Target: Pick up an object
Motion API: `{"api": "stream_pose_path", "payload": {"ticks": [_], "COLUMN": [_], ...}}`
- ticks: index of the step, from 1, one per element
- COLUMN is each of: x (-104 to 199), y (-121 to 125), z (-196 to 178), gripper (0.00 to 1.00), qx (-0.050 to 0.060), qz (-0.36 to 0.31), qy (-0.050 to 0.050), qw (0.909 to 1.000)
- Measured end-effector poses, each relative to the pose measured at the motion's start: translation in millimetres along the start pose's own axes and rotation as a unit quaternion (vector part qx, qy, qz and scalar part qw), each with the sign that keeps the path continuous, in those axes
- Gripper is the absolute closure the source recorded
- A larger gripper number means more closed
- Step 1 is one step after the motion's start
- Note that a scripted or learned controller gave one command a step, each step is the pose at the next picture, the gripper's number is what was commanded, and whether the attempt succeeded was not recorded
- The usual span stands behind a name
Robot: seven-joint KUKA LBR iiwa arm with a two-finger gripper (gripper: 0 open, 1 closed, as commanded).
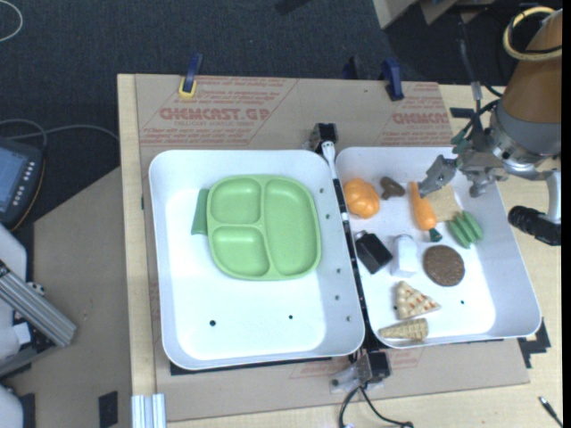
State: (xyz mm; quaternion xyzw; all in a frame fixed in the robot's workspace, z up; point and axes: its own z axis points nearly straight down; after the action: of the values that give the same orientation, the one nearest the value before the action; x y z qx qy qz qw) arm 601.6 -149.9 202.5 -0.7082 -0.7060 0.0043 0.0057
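My gripper (459, 178) hangs over the back of the right bin (513, 283), open, its two grey fingers spread wide with nothing between them. Just below its left finger lies an orange carrot (423, 207). A green pea pod (465, 228) rests under the right finger's side. Further left sit an orange fruit (361, 197) and a small brown piece (391, 185). Toward the front lie a black block (372, 251), a white cylinder (406, 253), a round brown cookie (443, 265), a pizza slice (414, 300) and a tan wedge (403, 330).
The left bin (178, 310) holds a green divided plate (263, 226). Both bins sit on a cardboard sheet (268, 101) held by clamps at the back. The arm's grey and orange body (535, 87) stands at the right, above the bin's far corner.
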Motion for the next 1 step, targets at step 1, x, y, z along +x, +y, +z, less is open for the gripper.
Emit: {"api": "stream_pose_path", "payload": {"ticks": [1], "x": [0.1], "y": [3.0], "z": [-8.6], "gripper": [0.00], "qx": [-0.007], "qz": [-0.001], "qy": [-0.001], "qw": [1.0000]}}
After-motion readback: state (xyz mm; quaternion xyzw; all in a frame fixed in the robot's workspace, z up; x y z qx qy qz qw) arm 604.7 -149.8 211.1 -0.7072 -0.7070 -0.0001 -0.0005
